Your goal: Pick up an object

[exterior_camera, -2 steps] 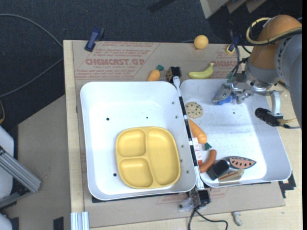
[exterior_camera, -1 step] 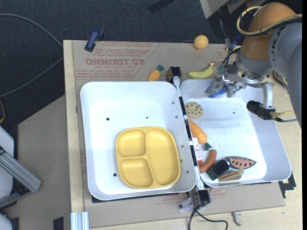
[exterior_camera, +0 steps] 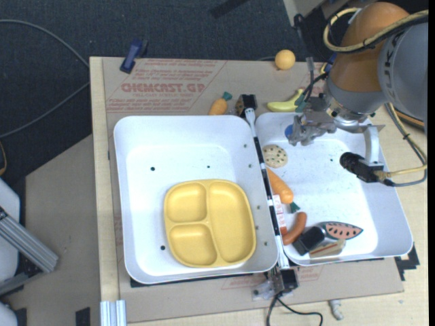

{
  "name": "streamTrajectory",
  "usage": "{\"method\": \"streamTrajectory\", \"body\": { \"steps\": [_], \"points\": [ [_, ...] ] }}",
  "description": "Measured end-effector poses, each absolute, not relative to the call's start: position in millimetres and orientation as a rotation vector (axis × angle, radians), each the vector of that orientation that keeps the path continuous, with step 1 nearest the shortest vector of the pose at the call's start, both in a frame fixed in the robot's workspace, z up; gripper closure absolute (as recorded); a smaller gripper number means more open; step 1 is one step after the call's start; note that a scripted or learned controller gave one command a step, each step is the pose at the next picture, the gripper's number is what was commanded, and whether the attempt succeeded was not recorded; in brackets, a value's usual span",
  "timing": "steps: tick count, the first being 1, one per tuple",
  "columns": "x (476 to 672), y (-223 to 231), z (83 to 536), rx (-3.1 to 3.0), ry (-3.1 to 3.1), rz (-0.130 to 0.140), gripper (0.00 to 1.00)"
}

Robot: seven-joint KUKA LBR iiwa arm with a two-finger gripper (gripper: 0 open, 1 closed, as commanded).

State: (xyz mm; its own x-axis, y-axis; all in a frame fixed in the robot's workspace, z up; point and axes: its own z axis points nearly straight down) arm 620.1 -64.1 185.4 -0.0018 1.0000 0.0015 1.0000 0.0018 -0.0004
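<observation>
My gripper (exterior_camera: 302, 132) hangs over the back left part of the right bin (exterior_camera: 380, 209), coming down from the grey arm with the orange band. A round tan cracker (exterior_camera: 274, 156) lies just in front of and left of it. Further forward along the bin's left wall lies an orange carrot (exterior_camera: 281, 186), then a red-brown sausage (exterior_camera: 294, 228). At the front of the bin sit a black block (exterior_camera: 312, 239) and a watermelon slice (exterior_camera: 342, 231). Nothing is seen held in the gripper.
The left bin (exterior_camera: 136, 182) holds a yellow divided plate (exterior_camera: 209, 221). Behind the bins on the bench lie a banana (exterior_camera: 284, 104), a small orange piece (exterior_camera: 219, 106), a black item (exterior_camera: 247, 102), an orange ball (exterior_camera: 285, 59) and a blue object (exterior_camera: 133, 56).
</observation>
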Motion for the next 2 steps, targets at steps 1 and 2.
{"method": "streamTrajectory", "body": {
  "steps": [1,2],
  "points": [
    [619.6,-65.0,184.7,-2.22,-2.221,0.001,0.0],
    [584.5,-102.7,84.3,-2.223,-2.22,0.001,0.0]
  ]
}}
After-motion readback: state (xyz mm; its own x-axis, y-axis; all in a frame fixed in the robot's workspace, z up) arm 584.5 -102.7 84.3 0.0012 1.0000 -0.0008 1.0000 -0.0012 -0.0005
